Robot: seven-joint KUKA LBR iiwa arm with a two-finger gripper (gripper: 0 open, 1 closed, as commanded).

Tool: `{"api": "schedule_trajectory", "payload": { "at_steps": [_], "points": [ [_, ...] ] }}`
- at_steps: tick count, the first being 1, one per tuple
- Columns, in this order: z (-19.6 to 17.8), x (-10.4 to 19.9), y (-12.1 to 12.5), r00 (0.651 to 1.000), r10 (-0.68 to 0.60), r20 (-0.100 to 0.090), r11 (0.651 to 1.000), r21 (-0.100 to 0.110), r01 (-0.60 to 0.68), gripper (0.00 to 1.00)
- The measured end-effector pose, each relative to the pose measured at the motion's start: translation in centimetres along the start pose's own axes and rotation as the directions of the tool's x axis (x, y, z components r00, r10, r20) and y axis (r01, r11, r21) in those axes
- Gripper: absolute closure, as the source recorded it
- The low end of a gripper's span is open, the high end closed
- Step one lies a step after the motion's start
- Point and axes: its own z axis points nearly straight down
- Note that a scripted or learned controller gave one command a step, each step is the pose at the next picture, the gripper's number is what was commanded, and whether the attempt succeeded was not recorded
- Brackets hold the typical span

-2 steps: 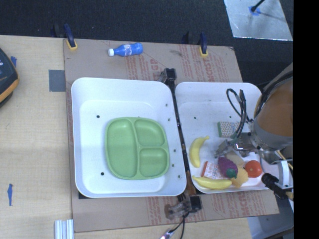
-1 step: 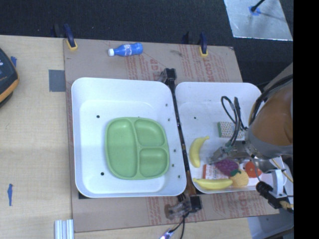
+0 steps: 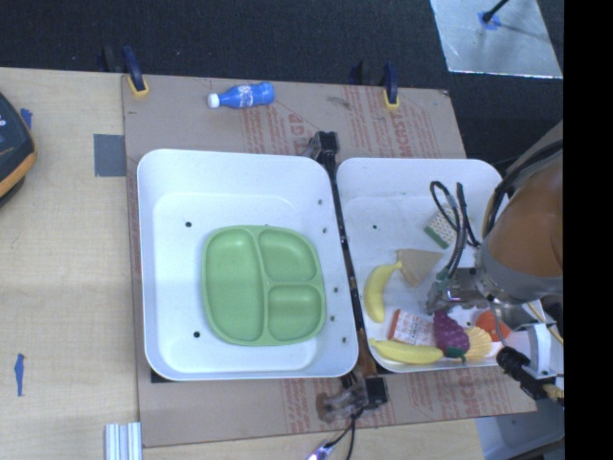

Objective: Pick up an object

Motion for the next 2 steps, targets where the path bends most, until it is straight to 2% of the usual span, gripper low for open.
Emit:
{"api": "schedule_trajectory", "payload": {
  "at_steps": [1, 2],
  "points": [
    [-7.4, 0.8, 0.0, 1.000, 0.004, -0.001, 1.000, -0.002, -0.004, 1.00],
    [-7.6, 3.5, 7.8, 1.000, 0.003, -0.001, 1.000, -0.002, -0.003, 1.00]
  ]
}}
